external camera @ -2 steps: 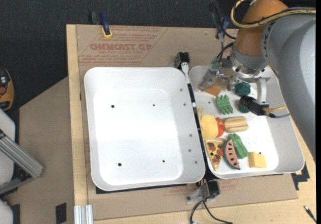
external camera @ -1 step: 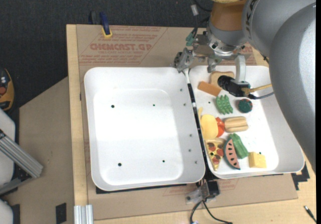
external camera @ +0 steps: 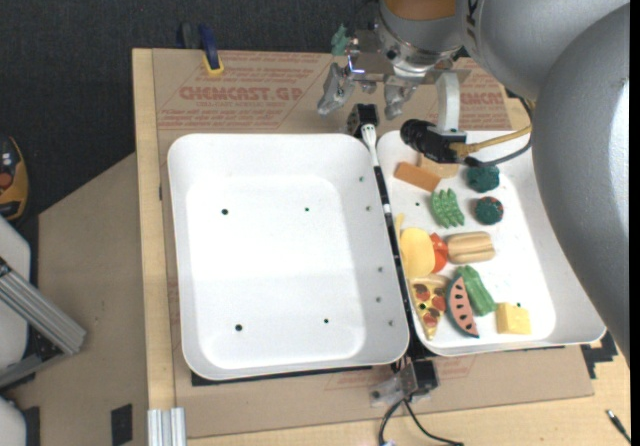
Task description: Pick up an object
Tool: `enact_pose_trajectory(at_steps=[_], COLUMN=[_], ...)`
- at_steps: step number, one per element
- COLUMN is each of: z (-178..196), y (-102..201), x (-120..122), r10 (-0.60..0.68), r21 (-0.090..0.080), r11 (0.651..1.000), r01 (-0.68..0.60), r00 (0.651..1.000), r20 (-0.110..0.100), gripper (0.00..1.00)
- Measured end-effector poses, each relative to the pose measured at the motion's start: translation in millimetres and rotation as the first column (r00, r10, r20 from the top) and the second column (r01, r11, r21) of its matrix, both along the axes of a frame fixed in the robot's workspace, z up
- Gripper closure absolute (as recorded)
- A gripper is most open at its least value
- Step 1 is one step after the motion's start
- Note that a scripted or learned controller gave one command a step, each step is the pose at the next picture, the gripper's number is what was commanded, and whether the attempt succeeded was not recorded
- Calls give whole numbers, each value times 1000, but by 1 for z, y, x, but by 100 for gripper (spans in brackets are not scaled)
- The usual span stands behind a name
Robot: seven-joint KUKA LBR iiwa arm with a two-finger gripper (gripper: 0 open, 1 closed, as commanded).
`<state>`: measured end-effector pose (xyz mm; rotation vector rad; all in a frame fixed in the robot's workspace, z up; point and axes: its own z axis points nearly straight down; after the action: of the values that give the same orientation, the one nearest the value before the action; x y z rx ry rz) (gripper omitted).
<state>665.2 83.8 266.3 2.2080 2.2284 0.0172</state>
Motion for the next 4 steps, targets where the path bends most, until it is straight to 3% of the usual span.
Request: enact_pose_trajectory(at_steps=[1, 2, 3, 4], z=[-86, -82, -18, -142], y=[-88, -15, 81, 130], x=[0, -74, -108, -169], r10=[-16, -3, 2, -3], r21=[-7, -1, 0, -7], r11=[1000, 1000, 1000, 1000], r01=[16, 3, -2, 3], r00=[1000, 1000, 1000, 1000], r20=[-19, -18, -6, -29], gripper=[0, 0, 0, 0])
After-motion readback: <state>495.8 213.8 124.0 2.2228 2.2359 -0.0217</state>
